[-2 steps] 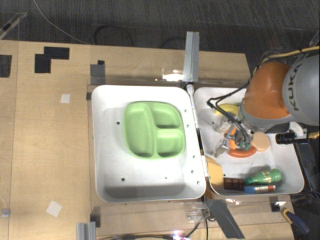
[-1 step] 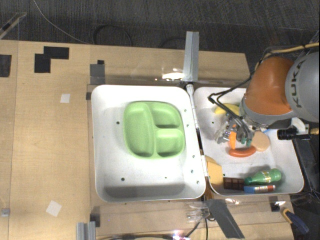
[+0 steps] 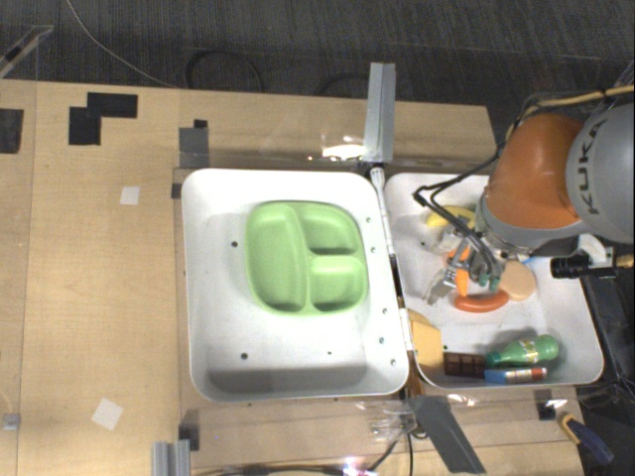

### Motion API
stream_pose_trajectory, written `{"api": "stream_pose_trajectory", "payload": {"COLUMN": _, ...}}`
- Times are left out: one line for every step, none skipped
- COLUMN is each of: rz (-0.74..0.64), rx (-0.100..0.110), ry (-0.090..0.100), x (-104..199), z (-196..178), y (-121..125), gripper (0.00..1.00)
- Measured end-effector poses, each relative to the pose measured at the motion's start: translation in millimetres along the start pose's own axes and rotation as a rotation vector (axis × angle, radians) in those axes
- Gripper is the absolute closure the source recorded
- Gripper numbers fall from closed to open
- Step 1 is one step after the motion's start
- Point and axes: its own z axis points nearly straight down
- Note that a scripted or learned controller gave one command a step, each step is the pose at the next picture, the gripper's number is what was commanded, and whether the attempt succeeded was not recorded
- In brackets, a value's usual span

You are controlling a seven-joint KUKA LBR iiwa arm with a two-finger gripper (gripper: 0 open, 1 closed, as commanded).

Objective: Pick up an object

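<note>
Camera view puts your likeliest target, the orange-red disc (image 3: 481, 302), in the middle of the right bin (image 3: 585, 337), with a tan round piece (image 3: 519, 282) touching its right side and small orange bits just left of it. The gripper (image 3: 466, 271) hangs right over that cluster, and you cannot tell whether it is apart or together. Watch for a pinch landing between pieces instead of around one; the crowding could cause a slip or a double catch. A green bottle (image 3: 523, 350) and a brown bar (image 3: 462, 366) lie along the near wall. The left bin (image 3: 213, 365) on the desk (image 3: 89, 305) carries a green divided tray (image 3: 303, 256).
</note>
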Motion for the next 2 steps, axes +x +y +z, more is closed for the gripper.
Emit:
{"api": "stream_pose_trajectory", "payload": {"rz": 0.144, "rx": 0.005, "ry": 0.016, "x": 5.3, "z": 13.8, "y": -3.6, "gripper": 0.00}}
{"api": "stream_pose_trajectory", "payload": {"rz": 0.263, "rx": 0.007, "ry": 0.012, "x": 12.7, "z": 13.6, "y": -5.1, "gripper": 0.00}}
